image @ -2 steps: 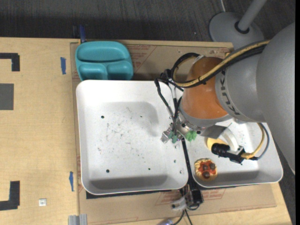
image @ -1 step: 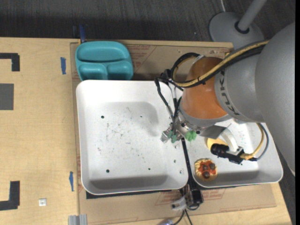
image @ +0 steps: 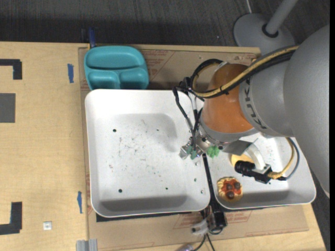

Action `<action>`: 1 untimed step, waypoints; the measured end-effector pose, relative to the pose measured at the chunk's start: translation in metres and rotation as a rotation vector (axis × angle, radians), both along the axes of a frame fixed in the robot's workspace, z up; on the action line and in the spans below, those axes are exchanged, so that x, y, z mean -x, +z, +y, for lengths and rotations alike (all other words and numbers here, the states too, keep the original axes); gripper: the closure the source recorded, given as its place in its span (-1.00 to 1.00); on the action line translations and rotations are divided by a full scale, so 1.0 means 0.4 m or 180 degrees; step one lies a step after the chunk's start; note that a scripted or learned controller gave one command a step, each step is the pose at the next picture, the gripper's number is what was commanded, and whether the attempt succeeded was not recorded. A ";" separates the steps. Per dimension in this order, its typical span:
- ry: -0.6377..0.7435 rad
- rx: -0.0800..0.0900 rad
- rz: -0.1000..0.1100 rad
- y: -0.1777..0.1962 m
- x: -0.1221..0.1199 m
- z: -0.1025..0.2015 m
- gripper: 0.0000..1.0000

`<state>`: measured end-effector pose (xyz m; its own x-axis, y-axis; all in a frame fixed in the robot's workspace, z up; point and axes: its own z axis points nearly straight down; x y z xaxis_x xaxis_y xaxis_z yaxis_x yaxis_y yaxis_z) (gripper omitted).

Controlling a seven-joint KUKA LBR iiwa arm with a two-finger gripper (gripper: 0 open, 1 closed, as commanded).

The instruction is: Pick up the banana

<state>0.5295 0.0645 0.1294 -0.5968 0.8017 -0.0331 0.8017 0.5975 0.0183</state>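
My arm hangs low over the right bin point(image: 296, 195) and hides most of it. A small yellow patch point(image: 238, 149) peeks out from under the wrist; it may be the banana, but too little shows to be sure. The gripper point(image: 192, 151) shows as small metal and green parts at the ridge between the two bins, just over the left bin's right edge. The orange band and grey wrist sit directly above it and cover what lies below.
A round red, yellow and brown toy point(image: 230, 188) lies near the front of the right bin. The left bin point(image: 131, 156) shows its scuffed white floor. A teal divided tray point(image: 116, 67) stands behind the left bin. Cables loop around the wrist.
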 end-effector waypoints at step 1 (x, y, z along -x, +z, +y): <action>0.0073 0.0005 0.0002 0.000 0.001 -0.001 1.00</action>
